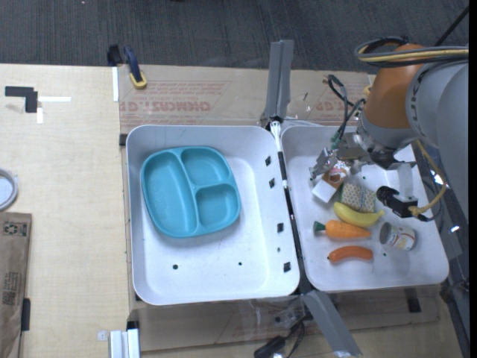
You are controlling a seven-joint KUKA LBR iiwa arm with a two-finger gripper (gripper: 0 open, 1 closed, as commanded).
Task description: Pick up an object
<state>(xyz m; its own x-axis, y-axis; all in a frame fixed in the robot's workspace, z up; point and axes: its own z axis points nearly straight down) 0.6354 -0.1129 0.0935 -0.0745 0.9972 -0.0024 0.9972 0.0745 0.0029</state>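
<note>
Two bins (141, 222): 1 plate (191, 192), 1 banana (356, 215), 1 carrot (346, 230).

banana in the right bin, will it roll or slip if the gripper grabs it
The banana looks smooth and curved, so it may slip or pivot between fingers. Its bend probably keeps it from rolling far. It lies against the carrot and a patterned item, so a push would likely nudge those too.

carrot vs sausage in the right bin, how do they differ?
The carrot is orange with a green tip at its left end; the sausage is a redder orange, with no green. The carrot is thicker and tapered; the sausage is slimmer and slightly curved. The carrot lies next to the banana; the sausage lies apart, nearer the bin's front edge. Both lie flat, left to right, in the right bin.
</note>
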